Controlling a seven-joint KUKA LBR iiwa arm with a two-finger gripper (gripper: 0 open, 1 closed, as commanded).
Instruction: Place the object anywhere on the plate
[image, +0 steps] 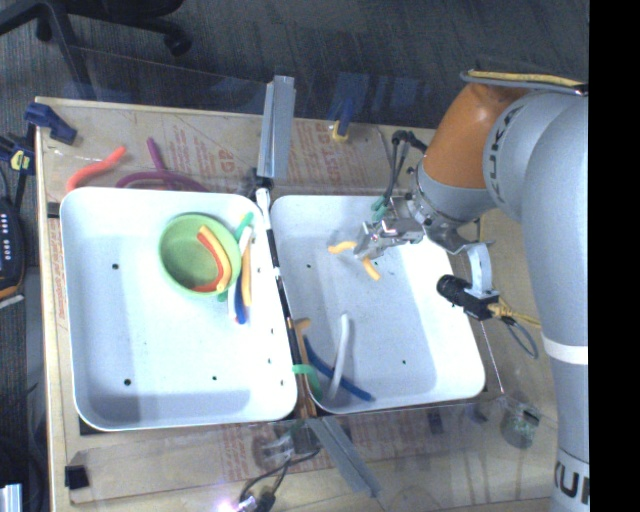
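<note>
The two-finger metal gripper (378, 238) is observed low over the upper part of the right shallow white plastic bin (440, 350), beneath the grey arm's orange band (462, 130). Whether its fingers are spread or pressed together cannot be told; the tips are small and blurred against the bin floor. A slender yellow-orange curved piece (343, 246) is seen just to the left of the gripper, and a second short orange stub (372, 268) lies just below it; contact with either cannot be confirmed.

The round green plastic plate (185, 255), smooth and shallow with a raised rim, is located well to the left of the gripper, in the left shallow white plastic bin (120, 350). Thin curved strips in orange, yellow and red (218, 255) are draped across the plate's right side, and a blue and green rod (243, 285) rests just beyond its rim.

Below and left of the gripper, near the right bin's lower corner, a pale grey flexible tube (341, 355) and a dark blue strip (322, 362) are noted, crossing one another.
</note>
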